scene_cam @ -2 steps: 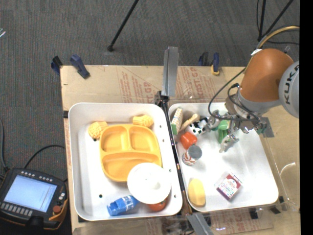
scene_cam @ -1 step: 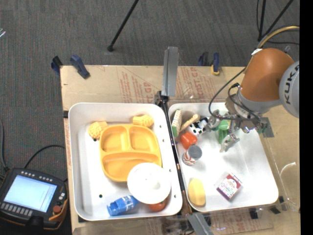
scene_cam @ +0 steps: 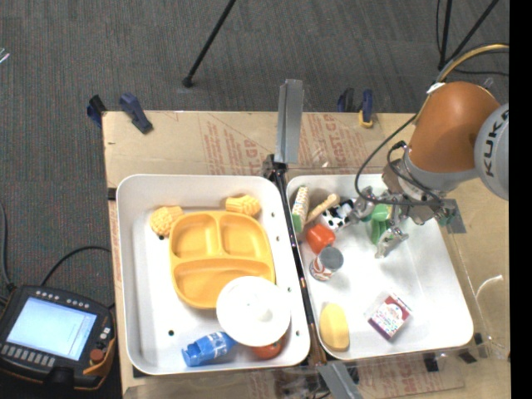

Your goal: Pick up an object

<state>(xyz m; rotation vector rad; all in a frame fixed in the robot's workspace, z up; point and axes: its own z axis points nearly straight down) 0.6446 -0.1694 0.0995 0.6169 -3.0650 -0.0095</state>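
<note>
My gripper [scene_cam: 377, 226] hangs over the upper middle of the right bin [scene_cam: 432, 285]. A small green object [scene_cam: 381, 215] shows between its two metal fingers, which are closed on it. Just to its left lie a black-and-white toy [scene_cam: 337, 216], a red-orange piece [scene_cam: 320, 238] and a grey-topped can [scene_cam: 327, 262]. Nearer the front of the bin are a yellow lemon-like piece [scene_cam: 334, 326] and a pink box [scene_cam: 389, 317].
The left bin [scene_cam: 137, 289] holds a yellow divided plate [scene_cam: 220, 252], a white round lid [scene_cam: 253, 310], a blue carton [scene_cam: 208, 349] and two corn pieces [scene_cam: 165, 219]. A pale stick [scene_cam: 322, 207] leans at the right bin's back left corner.
</note>
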